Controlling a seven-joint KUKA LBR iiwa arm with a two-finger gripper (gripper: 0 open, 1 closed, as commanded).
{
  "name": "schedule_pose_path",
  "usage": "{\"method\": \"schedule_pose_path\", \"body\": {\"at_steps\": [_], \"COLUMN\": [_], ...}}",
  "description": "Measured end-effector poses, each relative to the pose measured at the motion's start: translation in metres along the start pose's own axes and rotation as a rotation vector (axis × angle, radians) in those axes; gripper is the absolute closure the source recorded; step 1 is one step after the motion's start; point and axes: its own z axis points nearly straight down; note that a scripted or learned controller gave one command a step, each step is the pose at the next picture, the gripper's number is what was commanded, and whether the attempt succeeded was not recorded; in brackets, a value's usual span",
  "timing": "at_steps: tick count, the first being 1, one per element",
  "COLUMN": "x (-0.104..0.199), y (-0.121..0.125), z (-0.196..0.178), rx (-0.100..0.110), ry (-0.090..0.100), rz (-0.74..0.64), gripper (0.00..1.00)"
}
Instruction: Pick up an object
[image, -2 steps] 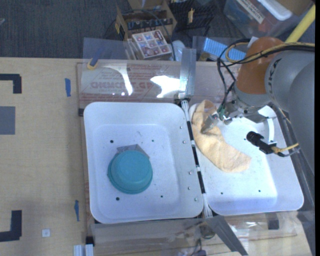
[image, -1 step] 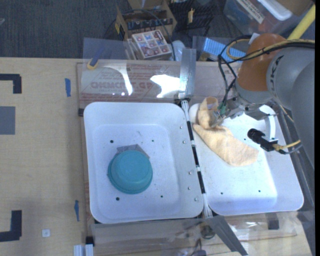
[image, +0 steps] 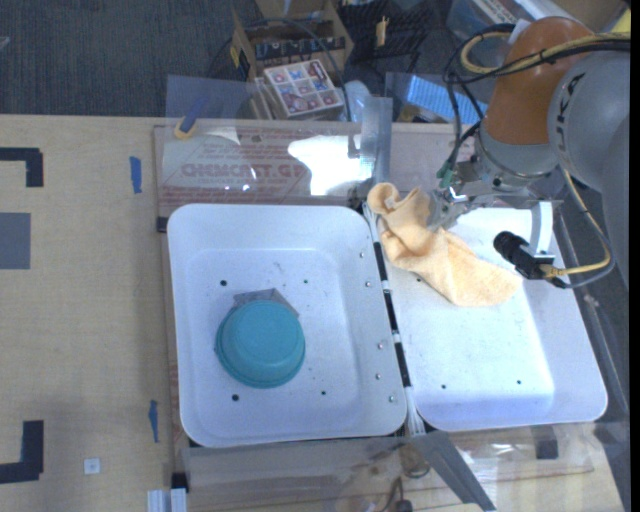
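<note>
The arm (image: 560, 90) is cut off by the frame's edge at about two o'clock, so its upper links go unseen. The end effector (image: 447, 205) sits over the yellow cloth (image: 445, 258), and its fingertips are lost against the folds; whether they grip the fabric cannot be told. The cloth covers the right bin's (image: 500, 370) corner at eleven o'clock and part of the divide between the bins. The teal bowl (image: 261, 343) hides part of a grey scrap (image: 258, 297) lying at its twelve o'clock. Print on the clear sheet (image: 250, 165) behind the bins is washed out by glare. Clutter at twelve o'clock beyond the desk (image: 80, 300) is cropped and too dim to identify.
</note>
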Motion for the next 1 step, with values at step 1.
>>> {"method": "schedule_pose_path", "body": {"at_steps": [1], "x": [0.0003], "y": [0.0001], "z": [-0.0002], "rx": [0.000], "ry": [0.000], "rz": [0.000], "gripper": [0.00]}}
